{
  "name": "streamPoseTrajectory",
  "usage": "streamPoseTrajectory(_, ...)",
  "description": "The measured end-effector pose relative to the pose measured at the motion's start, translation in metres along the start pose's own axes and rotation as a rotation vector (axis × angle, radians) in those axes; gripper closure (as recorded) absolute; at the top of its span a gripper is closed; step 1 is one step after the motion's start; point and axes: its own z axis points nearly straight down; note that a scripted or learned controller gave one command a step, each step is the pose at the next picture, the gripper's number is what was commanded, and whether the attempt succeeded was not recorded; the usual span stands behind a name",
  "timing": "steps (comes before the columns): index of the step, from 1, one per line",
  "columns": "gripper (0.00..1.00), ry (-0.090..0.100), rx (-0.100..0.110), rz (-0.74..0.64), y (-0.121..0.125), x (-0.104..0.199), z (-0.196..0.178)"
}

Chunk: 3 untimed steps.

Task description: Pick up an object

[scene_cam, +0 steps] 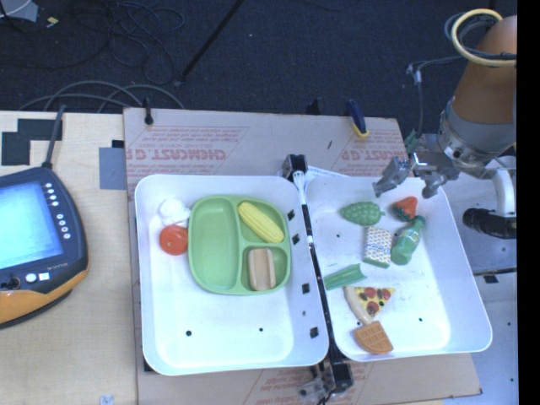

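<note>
The tool point(411, 175) hangs open, gripping nothing, over the right bin's point(468, 306) far edge. Below lie seven toys, a strawberry point(406, 207) nearest. The left bin point(228, 336) holds one green tray point(221, 247) and four toys.

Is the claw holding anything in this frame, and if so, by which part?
Nothing is held. The claw hangs open above the right bin, over the strawberry, with nothing between its fingers.
</note>
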Motion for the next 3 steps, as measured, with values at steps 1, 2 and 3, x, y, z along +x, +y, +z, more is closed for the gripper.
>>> streamPoseTrajectory(1,0.0,0.006,0.013,-0.007,-0.066,0.094,0.052)
streamPoseTrajectory(2,0.0,0.003,-0.003,-0.005,-0.091,0.143,-0.017)
streamPoseTrajectory(3,1.0,0.001,0.005,0.0,-0.091,0.139,-0.022)
